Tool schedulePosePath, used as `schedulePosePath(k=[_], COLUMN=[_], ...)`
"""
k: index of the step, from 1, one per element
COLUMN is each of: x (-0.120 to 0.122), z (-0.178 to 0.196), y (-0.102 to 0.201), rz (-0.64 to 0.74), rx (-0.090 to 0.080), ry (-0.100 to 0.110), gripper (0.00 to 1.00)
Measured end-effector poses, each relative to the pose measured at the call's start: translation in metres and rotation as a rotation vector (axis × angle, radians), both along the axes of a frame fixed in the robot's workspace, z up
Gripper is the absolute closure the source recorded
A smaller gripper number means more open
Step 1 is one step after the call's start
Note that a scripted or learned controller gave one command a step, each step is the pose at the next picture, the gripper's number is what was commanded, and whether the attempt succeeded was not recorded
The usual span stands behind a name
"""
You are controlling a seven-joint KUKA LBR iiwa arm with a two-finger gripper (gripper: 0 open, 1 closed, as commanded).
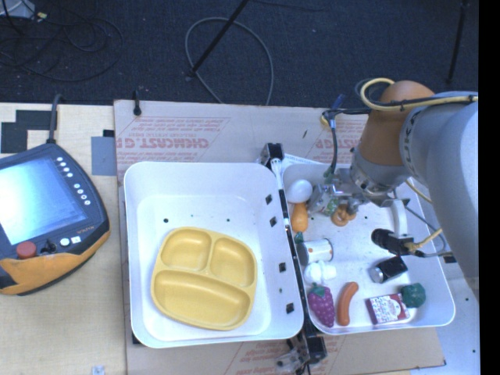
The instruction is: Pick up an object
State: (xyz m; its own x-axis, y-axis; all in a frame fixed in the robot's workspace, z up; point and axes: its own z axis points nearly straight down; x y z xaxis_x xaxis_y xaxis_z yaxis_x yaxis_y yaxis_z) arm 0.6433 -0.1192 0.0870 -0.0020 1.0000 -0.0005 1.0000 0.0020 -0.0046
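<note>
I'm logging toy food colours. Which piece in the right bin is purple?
The grape bunch, at the right bin's near-left corner, beside the red-orange sausage. The others are white, orange, red or green.

Grey arm point(449, 143), orange band point(384, 135), yellow cable loop point(373, 87)

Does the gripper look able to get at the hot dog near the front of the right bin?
Probably yes. The hot dog lies flat in the right bin, with nothing on top; the purple grapes sit close beside it, so clearance is tight. The gripper hangs farther back.
</note>
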Motion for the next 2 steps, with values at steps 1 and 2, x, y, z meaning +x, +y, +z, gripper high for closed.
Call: schedulePosePath(k=[1, 2], x=[0.0001, 0.0001], z=[0.0001, 0.0001], y=[-0.0059, -0.0058], rz=[-0.002, -0.001], rx=[0.001, 0.001], ry=[0.0, 0.0], gripper=[0.0, 0.0])
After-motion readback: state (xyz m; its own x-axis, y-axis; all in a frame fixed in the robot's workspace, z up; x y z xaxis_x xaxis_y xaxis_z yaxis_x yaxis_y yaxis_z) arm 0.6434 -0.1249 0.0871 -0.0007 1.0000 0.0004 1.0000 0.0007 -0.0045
